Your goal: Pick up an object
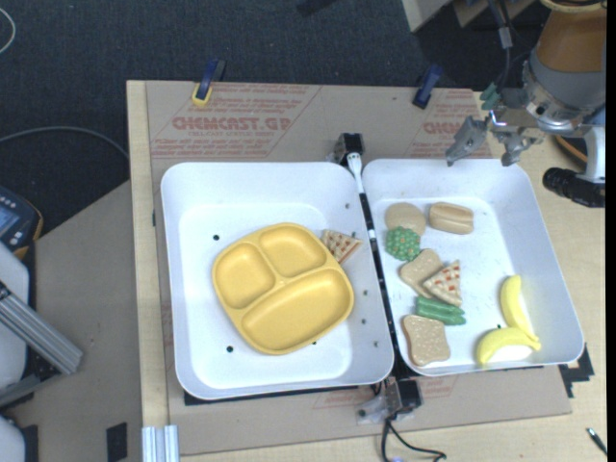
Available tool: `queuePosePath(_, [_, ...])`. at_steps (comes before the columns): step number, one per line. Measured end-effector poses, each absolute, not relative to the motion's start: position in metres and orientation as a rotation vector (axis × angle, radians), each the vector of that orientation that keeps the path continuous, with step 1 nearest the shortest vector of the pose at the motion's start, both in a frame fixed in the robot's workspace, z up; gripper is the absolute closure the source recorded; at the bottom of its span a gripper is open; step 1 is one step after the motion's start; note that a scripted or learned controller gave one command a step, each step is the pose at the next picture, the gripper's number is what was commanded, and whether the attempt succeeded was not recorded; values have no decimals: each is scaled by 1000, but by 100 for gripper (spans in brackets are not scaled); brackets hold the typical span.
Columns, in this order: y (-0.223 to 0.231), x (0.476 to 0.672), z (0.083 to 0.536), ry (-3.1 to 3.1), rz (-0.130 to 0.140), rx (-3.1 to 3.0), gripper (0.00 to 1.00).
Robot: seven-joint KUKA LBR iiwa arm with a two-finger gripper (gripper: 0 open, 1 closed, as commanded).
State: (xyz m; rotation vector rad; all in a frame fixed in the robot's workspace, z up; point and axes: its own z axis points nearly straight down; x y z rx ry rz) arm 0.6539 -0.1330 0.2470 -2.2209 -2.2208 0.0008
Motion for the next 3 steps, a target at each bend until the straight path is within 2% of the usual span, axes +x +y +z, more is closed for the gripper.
queuePosePath(1, [-157, 626, 547, -2237, -17, -2236, 0])
queuePosePath(2, [-155, 628, 547, -2231, -4, -2225, 100])
queuePosePath(3, [-95, 572, 369, -2214, 15, -2205, 100])
